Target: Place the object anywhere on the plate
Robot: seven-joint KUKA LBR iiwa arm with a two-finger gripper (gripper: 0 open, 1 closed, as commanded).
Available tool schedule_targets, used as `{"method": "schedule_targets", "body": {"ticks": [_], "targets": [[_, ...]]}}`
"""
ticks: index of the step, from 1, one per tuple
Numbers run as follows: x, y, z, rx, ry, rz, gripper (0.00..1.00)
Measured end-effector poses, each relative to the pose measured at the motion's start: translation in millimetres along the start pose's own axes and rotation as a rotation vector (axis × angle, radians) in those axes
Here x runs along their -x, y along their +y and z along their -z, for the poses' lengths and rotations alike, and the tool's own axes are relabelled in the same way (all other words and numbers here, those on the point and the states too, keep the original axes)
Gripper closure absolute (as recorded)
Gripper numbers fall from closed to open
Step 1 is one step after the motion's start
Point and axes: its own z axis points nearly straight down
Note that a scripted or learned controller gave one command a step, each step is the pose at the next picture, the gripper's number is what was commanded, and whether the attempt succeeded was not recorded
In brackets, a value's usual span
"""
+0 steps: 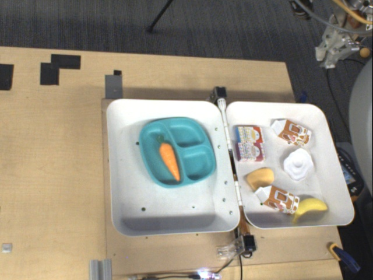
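A teal divided plate [187, 134] sits in the middle of the left white bin [126, 174]. An orange carrot [169, 160] lies on the plate, in its long left compartment, pointing toward the front. My gripper [335, 44] hangs at the upper right, beyond the far right corner of the right bin [333, 156], well away from the plate and over the dark floor. Nothing shows beneath it.
The right bin holds a purple-and-white carton [249, 143], two brown-and-white cartons [293, 133] [280, 199], a white cup-like piece [298, 164], a tan lump [260, 178] and a yellow banana [309, 207]. Wooden bench surrounds both bins.
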Motion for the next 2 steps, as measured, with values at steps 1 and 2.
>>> {"method": "schedule_targets", "body": {"ticks": [1,2], "targets": [[5.6,30.5,-10.6,0.0,0.001,0.049,1.0],[14.9,53.5,13.3,0.0,0.004,0.005,1.0]]}}
